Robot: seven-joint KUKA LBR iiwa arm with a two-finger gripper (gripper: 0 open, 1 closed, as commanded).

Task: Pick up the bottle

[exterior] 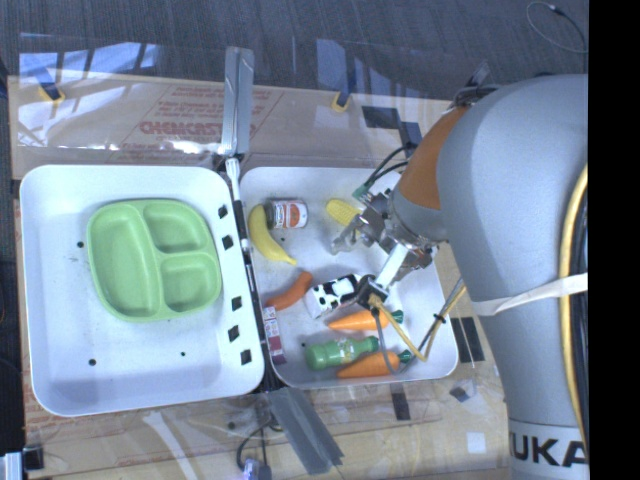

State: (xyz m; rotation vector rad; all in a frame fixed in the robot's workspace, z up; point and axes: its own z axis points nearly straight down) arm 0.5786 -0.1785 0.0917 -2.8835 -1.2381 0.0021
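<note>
The tool hovered lower right of centre, above the green bottle, presumably lining up; its state could not be told.

A robotics lab bench: KUKA arm, two white bins, toy food, taped plastic sheeting.

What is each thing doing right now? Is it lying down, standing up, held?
Bottle: green, lying on its side in the right bin, not held.
Can: lying on its side.
Banana: lying flat beside the can.
Cow toy: lying in the bin, under the gripper.
Carrots: lying flat, around the bottle.
Green tray: flat in the left bin, right side up.
Gripper: low over the cow toy.
</note>
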